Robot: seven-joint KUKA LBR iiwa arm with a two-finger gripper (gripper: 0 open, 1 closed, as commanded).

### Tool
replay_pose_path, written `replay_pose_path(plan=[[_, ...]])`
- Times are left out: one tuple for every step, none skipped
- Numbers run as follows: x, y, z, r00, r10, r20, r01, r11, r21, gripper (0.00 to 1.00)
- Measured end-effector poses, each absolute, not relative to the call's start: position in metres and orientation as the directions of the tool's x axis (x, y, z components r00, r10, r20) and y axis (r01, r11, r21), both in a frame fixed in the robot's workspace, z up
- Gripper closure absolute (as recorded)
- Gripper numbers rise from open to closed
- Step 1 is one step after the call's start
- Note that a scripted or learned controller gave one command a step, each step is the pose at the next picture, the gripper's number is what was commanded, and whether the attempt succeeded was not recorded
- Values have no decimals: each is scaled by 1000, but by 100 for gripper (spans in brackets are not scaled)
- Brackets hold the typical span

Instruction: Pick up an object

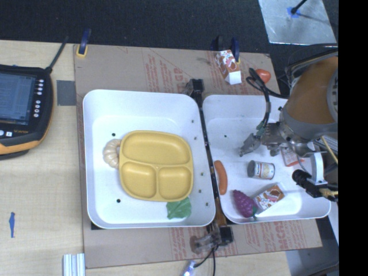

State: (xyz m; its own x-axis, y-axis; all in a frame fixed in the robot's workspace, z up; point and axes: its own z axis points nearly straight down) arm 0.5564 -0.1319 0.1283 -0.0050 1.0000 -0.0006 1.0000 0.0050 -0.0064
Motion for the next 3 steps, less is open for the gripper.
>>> replay_pose_path(plan=[[539, -172, 96, -6, 1000, 1, 1000, 6, 5, 0], [539, -173, 107, -10, 1000, 0, 1000, 10, 3, 100], [587, -48, 192, -6, 1000, 1, 1000, 6, -3, 100]])
